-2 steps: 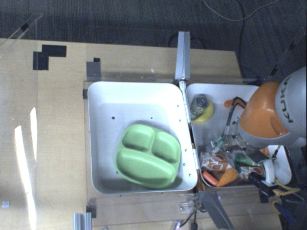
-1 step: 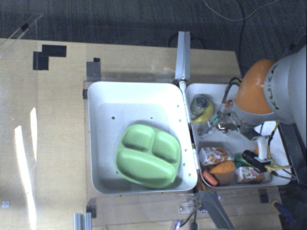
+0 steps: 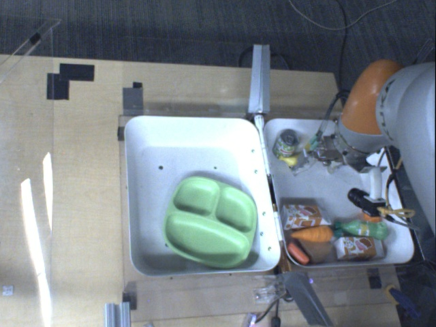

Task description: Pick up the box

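Two small printed boxes lie in the right bin [image 3: 407, 251]. One box [image 3: 303, 216] is brown, orange and white and lies at the bin's left side. The other box [image 3: 355, 248] lies near the front right corner. An orange carrot [image 3: 313, 234] rests between them, against the first box's front edge. My gripper [image 3: 325, 154] hangs over the back part of the right bin, well behind both boxes, with nothing seen in it. The grey arm with its orange band [image 3: 368, 107] reaches in from the right.
A small can [image 3: 288, 142] with a yellow item [image 3: 290, 159] beside it stands at the right bin's back left, close to the gripper. A green bottle [image 3: 366, 229] and a red sausage-like piece [image 3: 297, 253] lie near the boxes. The left bin [image 3: 157, 148] holds a green divided tray [image 3: 212, 221].
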`<act>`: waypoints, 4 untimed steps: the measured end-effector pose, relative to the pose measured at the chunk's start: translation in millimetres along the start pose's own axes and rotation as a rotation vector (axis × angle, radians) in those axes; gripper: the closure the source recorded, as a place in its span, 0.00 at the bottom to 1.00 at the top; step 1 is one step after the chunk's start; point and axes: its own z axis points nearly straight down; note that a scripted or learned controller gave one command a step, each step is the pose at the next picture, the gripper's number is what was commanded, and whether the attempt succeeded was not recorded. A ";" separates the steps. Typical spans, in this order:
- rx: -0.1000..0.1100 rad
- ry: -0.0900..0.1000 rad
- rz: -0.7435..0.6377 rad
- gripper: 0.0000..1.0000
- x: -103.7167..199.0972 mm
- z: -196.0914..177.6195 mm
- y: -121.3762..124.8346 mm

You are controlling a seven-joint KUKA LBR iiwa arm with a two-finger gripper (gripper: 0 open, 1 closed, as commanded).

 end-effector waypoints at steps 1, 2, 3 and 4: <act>0.036 0.014 0.111 0.00 -48.9 3.5 45.7; -0.005 -0.002 -0.134 0.00 -64.3 -0.8 -42.9; -0.004 -0.001 -0.116 0.00 -79.1 0.7 22.1; -0.005 0.000 -0.149 0.00 -47.3 -0.6 -16.4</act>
